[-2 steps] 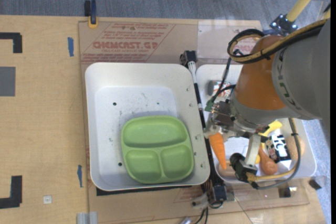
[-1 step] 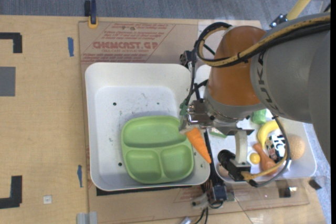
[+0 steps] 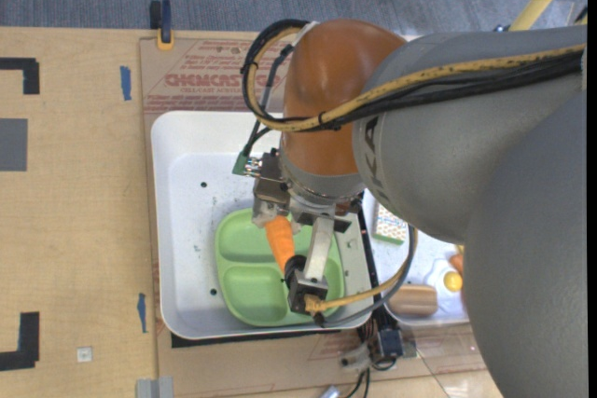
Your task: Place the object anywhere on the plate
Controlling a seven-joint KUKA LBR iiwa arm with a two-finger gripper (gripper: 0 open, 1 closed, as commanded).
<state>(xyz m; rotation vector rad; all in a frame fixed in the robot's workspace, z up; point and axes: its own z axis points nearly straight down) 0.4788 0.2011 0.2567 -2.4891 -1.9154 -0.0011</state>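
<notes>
Currently I see the grey arm (image 3: 466, 135) reaching in from the right of the frame, its orange band (image 3: 322, 98) at centre, bent steeply down over the left shallow white bin (image 3: 177, 200). Its two-finger gripper (image 3: 275, 217) hangs above the green divided plastic plate (image 3: 241, 284) in the bin's lower part. The small orange carrot-shaped object (image 3: 280, 245) is right at the gripper, over the plate's middle, its long axis running from upper left to lower right of the frame. I cannot tell how far the gripper is open, nor whether it grips the orange piece.
</notes>
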